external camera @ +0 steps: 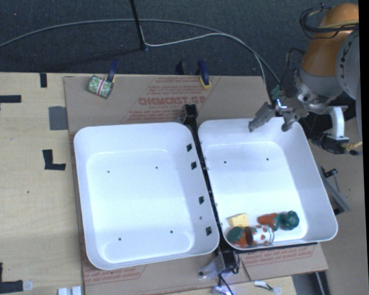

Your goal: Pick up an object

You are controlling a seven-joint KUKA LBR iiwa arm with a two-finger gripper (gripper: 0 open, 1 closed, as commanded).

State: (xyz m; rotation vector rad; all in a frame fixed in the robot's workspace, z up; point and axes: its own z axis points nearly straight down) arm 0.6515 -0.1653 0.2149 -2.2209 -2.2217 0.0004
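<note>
White plastic bins sit side by side on a cardboard sheet (171, 99) on the bench. The right bin (306, 164) holds a small cluster of toys in its near corner: a yellow block (238, 220), an orange piece (267, 219), a teal ball (289, 220), a green piece (235, 234) and a red and white piece (260, 235), all touching or just beside one another. They look light, hard and rather smooth, so likely to slip. The yellow block, at the edge of the cluster, seems the easiest to pinch across its flat sides. The gripper (272, 118) hangs over the far rim of the right bin, fingers spread and holding nothing, well apart from the toys. Red print on the cardboard is partly readable, perhaps "CHEMCAST GP". A small green patterned box (100, 86) lies far left.
</note>
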